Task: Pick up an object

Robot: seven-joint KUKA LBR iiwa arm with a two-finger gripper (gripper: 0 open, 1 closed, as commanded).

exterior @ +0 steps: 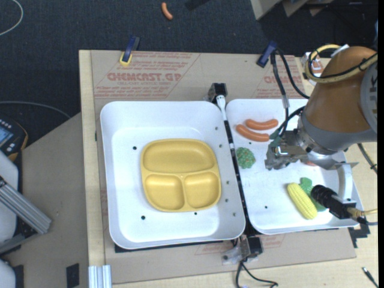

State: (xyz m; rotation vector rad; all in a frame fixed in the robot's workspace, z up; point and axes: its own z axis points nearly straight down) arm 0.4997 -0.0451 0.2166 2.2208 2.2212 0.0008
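The right bin (264,218) holds several toy foods. Two orange sausages lie near its back, one (262,124) just behind the other (253,135). A green broccoli piece (245,157) sits by the bin's left wall. A yellow corn cob (302,200) lies toward the front right, with a small green item (307,185) touching its far end. My gripper (279,159) hangs over the middle of this bin, just right of the broccoli and in front of the sausages. Nothing shows between its tips.
The left bin (117,161) carries a yellow divided plate (180,174) in its middle. A black divider strip (231,155) runs between the two bins. A stray orange sausage (167,11) lies on the dark floor beyond the bench.
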